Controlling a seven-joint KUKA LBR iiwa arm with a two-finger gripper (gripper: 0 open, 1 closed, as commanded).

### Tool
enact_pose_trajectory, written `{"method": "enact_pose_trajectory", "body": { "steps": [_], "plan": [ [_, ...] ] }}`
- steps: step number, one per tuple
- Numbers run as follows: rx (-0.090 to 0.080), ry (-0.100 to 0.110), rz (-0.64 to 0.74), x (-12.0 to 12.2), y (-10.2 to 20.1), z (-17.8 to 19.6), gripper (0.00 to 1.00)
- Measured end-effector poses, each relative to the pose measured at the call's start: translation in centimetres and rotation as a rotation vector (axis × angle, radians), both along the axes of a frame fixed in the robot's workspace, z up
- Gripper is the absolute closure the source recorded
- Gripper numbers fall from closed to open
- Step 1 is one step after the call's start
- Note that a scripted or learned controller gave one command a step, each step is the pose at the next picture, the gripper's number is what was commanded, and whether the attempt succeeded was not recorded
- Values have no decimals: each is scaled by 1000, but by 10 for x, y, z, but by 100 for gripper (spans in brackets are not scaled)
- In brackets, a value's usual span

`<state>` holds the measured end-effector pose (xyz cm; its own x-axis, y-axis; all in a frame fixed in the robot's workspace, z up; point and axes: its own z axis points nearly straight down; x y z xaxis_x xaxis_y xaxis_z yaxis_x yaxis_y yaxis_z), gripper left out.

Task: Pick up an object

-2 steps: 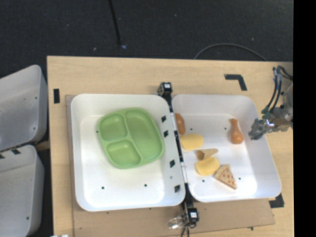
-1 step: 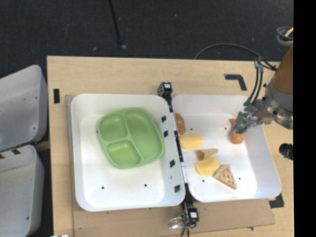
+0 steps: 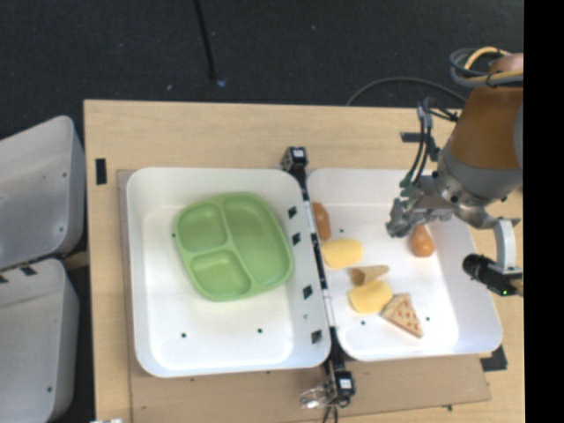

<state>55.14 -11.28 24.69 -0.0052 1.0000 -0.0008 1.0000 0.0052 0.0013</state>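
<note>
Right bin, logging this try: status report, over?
Pincer low in right bin, grip unclear. Orange piece beside it. Yellow pieces, pizza slice lie apart.

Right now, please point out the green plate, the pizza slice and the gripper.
green plate (image 3: 233,247): camera view, central divider.
pizza slice (image 3: 403,315): camera view, middle of the slice.
gripper (image 3: 404,223): camera view, between fingertips.

Dark carpeted floor (image 3: 264,33), light wooden bench (image 3: 220,135) with black tape marks at its edges, two white chair-like panels (image 3: 35,236) at left, even overhead light
</note>
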Motion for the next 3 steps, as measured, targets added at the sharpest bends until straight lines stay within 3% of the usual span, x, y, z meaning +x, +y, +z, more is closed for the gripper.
{"method": "enact_pose_trajectory", "body": {
  "steps": [3],
  "plan": [
    [2,-1,1,40,157,6,100]
  ]
}}
